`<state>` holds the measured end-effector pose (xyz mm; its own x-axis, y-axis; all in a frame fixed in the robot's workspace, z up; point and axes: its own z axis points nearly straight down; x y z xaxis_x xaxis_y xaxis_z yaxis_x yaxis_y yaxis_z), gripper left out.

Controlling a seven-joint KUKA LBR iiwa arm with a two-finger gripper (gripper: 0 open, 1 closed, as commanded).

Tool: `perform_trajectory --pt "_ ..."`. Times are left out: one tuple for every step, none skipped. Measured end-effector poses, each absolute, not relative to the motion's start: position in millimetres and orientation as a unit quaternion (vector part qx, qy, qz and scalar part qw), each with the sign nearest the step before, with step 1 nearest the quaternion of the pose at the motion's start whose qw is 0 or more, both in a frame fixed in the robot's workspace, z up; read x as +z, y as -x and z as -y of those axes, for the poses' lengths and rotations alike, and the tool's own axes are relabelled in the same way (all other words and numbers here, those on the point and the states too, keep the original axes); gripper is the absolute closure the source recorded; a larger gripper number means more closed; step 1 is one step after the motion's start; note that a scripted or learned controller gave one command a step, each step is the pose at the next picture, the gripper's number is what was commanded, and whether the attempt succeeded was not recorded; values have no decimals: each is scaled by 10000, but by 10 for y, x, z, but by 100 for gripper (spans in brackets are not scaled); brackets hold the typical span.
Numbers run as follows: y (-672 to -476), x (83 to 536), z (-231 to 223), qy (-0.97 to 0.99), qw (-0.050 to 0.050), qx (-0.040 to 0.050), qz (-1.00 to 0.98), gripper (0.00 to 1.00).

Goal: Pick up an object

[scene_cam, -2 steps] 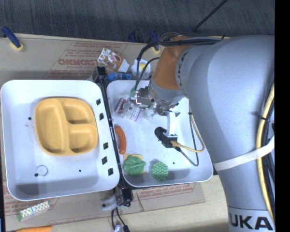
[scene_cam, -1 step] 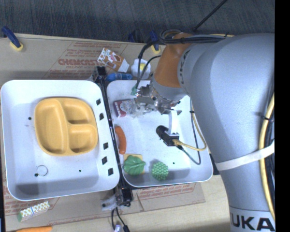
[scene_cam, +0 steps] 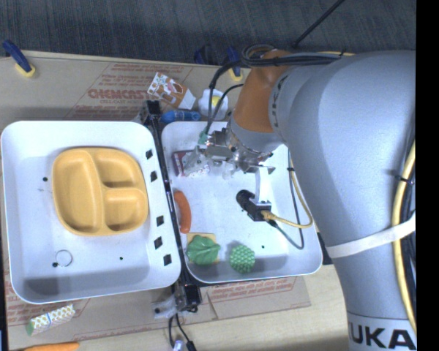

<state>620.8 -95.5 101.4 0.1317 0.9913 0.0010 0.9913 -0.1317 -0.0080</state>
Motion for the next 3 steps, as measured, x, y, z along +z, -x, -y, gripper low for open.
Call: perform_trajectory --pt "-6566 1921 406 6575 4 5 7534 0" --pt "-6268 1163 947 5721 17 14 8202 0" --pt "-6114 1925 198 5159 5 3 8567 0"
